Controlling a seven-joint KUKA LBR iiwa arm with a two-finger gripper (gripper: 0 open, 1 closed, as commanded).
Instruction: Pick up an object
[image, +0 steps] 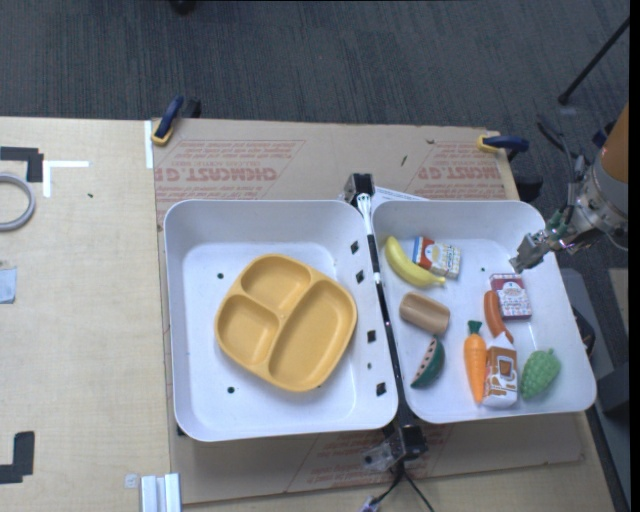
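Hovering above the right bin's (480, 215) far right rim, the hand (527, 253) holds nothing, its finger spacing unclear; the small red carton (509, 297) lies just beneath-left.

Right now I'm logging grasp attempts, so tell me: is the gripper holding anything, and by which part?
Nothing is held. The gripper hovers over the right bin's upper right area, above the small red carton, with no object between its fingers.
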